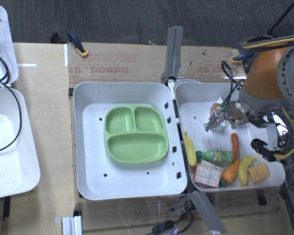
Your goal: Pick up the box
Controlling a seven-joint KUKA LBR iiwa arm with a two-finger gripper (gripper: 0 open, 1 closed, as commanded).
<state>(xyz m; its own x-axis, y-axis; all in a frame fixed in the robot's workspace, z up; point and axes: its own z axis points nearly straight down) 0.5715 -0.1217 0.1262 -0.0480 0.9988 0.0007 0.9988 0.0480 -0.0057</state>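
Hanging over the right bin (269,182), the pincer (216,121) sat near the bin's middle, and I could not tell if it was wide or narrow. The box (208,174) lay flat at the bin's 6 o'clock edge, well apart from the pincer. A bottle (215,156) touched the box at its 12 o'clock, and a carrot (231,170) lay at its 3 o'clock. A green plate (135,133) sat in the left bin (83,146).

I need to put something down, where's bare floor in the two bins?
Left bin: bare strips around the green tray. Right bin: bare back-left corner, between the divider and the end effector. Crowded along its front, around the box.
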